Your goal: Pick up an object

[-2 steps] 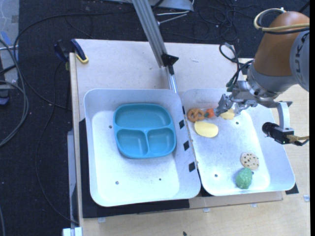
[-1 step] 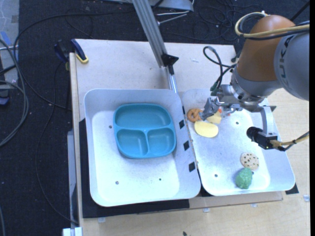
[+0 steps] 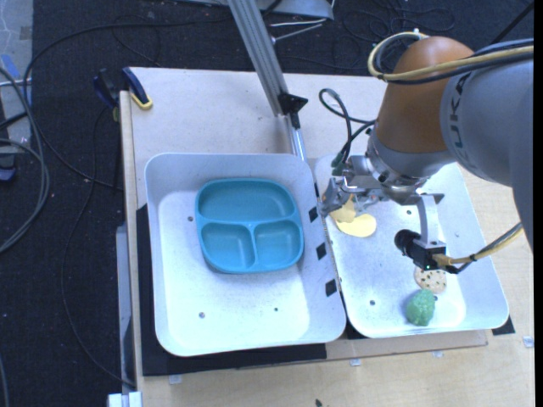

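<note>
My gripper [image 3: 344, 198] hangs low over the near-left part of the right bin [image 3: 475, 299], close to the wall between the bins. Just below it a flat yellow piece [image 3: 357, 225] lies on the bin floor, its upper edge partly covered by the gripper. A round cookie with dark chips [image 3: 430, 279] lies further right in the same bin, and a green lumpy object [image 3: 421, 308] sits just in front of the cookie. The grey arm with its orange band [image 3: 424, 83] reaches in from the right above them.
The left bin [image 3: 170, 295] holds a blue divided plate [image 3: 250, 225]. A slanted metal pole [image 3: 263, 49] comes down to the back edge between the bins. Black clips [image 3: 327, 270] sit along the wall between the bins. Cables trail from the wrist [image 3: 475, 253].
</note>
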